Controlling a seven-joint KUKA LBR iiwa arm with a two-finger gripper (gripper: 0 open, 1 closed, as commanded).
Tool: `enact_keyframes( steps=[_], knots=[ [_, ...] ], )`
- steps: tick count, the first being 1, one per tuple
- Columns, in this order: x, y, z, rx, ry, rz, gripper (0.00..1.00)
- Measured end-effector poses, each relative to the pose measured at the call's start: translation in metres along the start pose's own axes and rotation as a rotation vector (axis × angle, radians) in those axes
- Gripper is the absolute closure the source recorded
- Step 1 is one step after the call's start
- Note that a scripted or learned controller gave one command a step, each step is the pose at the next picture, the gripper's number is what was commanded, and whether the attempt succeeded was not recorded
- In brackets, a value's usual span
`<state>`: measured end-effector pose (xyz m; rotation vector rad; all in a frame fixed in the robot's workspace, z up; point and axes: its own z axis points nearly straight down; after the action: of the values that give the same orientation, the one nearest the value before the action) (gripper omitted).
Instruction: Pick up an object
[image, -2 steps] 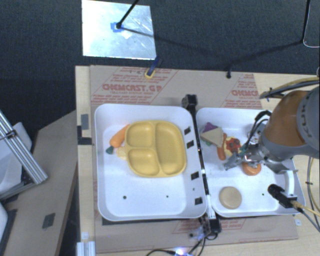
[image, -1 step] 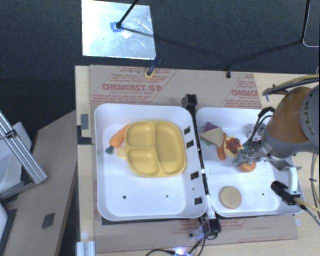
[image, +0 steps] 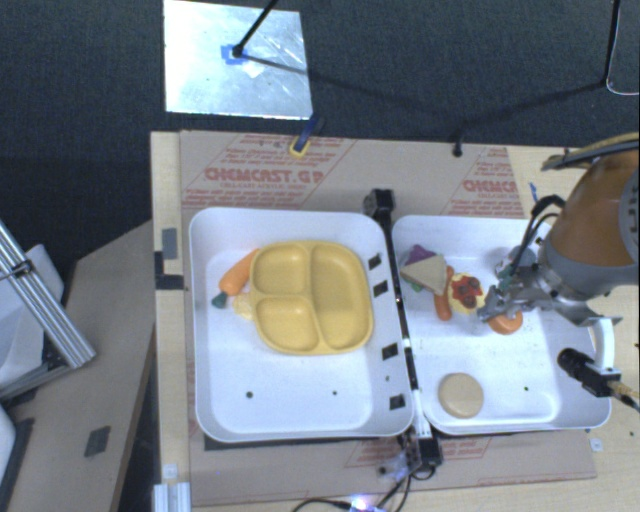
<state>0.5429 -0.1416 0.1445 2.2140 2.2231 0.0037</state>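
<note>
While the arm reaches in from the right, the camera view shows:
Gripper (image: 497, 312): low in the right bin (image: 530, 405), over a small orange-red piece (image: 508, 323); its opening cannot be told.
Step in hand: likely settling on that piece; a centred, vertical descent would suit.
Crowding: pizza slice (image: 466, 291), small carrot (image: 442, 306) and sandwich wedge (image: 426, 271) lie just left.
Elsewhere: round biscuit (image: 461, 394) nearer; yellow divided plate (image: 305, 297) and large carrot (image: 238, 272) in left bin (image: 290, 415).

The arm (image: 600, 215) enters from the right edge of the frame, at mid-height (orange band uppermost, grey wrist section below it). The wrist angles down and to the left. The gripper (image: 497, 310) sits at right of centre, pointing toward lower left.
</note>
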Motion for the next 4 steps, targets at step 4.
enact_keyframes(
  steps=[4],
  knots=[
    [0.085,0.054,-0.085,-0.001,0.003,-0.006,1.00]
  ],
)
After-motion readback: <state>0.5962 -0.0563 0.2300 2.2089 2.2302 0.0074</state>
